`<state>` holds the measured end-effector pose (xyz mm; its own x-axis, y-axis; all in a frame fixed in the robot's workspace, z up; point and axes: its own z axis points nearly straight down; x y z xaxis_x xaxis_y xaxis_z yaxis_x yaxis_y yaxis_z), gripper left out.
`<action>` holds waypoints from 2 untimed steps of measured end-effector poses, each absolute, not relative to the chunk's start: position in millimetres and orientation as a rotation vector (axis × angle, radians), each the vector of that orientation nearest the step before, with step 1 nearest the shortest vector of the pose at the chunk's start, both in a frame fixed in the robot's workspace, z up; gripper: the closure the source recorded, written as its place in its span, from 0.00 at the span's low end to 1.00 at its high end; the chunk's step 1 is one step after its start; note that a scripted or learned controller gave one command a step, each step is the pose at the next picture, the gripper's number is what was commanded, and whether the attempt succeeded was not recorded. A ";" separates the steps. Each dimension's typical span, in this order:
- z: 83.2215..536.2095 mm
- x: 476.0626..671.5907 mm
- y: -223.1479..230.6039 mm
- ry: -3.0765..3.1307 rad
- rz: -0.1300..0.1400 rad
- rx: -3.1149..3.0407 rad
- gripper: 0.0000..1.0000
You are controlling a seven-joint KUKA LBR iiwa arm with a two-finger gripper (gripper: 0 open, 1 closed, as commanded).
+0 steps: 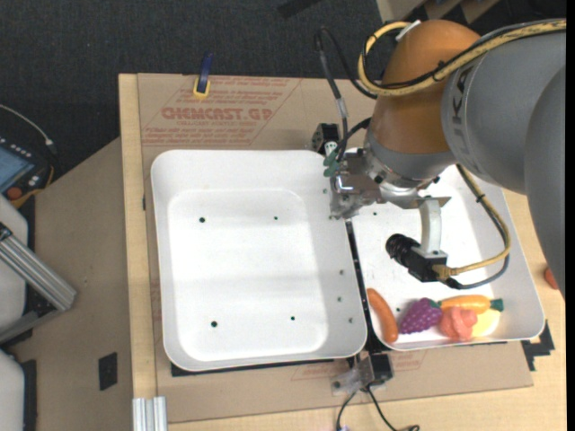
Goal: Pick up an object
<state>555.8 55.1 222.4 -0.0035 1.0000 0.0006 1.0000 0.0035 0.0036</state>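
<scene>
While the gripper [345, 196] hangs at the right bin's [517, 281] far inner corner, its jaw state cannot be told. The toy food crowds the near wall: purple grapes [420, 315], toy carrot [469, 303] and orange sausage-shaped toy [382, 314]. All lie well apart from the gripper, so a reach toward them is probably needed.

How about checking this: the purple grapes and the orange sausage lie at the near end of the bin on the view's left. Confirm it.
Wrong bin. The camera view shows the purple grapes and the orange sausage at the near end of the bin on the view's right.
</scene>
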 end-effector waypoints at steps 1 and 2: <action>231.0 555.5 53.7 2.222 0.002 2.219 1.00; 227.2 565.7 88.4 2.225 0.003 2.217 1.00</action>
<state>565.7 88.4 227.2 -0.0039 1.0000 0.0008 1.0000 0.0039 0.0018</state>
